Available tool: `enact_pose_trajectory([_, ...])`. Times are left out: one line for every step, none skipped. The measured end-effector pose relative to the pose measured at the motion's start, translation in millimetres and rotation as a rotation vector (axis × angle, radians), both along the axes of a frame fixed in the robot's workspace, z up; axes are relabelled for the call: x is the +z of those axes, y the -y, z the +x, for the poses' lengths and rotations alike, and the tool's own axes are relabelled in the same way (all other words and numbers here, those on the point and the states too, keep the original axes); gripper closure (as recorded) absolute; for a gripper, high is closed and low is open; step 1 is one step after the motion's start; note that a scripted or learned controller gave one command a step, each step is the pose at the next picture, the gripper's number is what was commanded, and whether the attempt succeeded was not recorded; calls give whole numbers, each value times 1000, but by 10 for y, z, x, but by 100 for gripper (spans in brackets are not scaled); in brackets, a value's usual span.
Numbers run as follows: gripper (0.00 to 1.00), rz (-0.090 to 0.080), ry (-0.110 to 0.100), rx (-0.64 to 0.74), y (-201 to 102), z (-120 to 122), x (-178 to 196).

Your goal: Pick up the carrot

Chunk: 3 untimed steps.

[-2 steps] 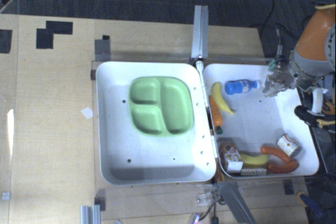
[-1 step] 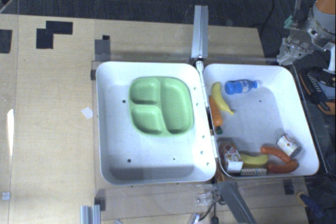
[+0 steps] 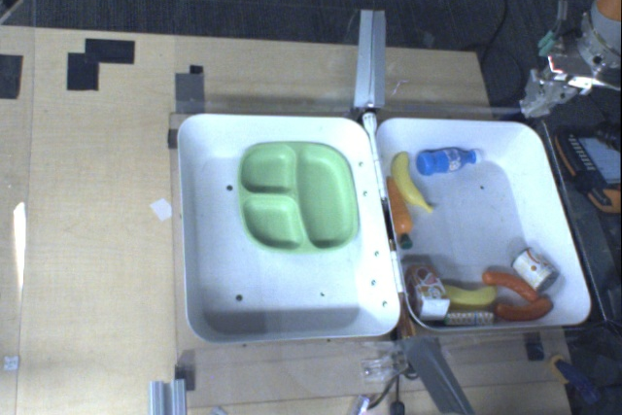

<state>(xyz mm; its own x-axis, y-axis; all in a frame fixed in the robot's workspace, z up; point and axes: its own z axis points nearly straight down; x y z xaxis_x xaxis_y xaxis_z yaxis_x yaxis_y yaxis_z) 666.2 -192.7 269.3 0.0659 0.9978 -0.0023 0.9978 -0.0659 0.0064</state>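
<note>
Sausages (image 3: 513, 294) lie at the right bin's (image 3: 544, 209) front edge; carrot (image 3: 398, 207) hugs its left wall. Gripper (image 3: 546, 90), grip unreadable, hovers beyond the back-right corner: approach pending, needing a reach across.

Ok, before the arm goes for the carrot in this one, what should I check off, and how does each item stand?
1. Carrot visible in right bin: ok.
2. Carrot away from wall: not ok, it lies along the left wall.
3. Carrot free of neighbours: not ok, banana lies right beside it.
4. Gripper above carrot: not ok, it sits beyond the bin's far right corner.
5. Fingers open: cannot tell.
</note>
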Motion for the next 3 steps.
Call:
enact_pose_trajectory([100, -3, 6, 8, -17, 20, 123])
enact_pose_trajectory([100, 0, 1, 10, -135, 40, 344])
enact_pose_trajectory([100, -3, 7, 18, -150, 57, 469])
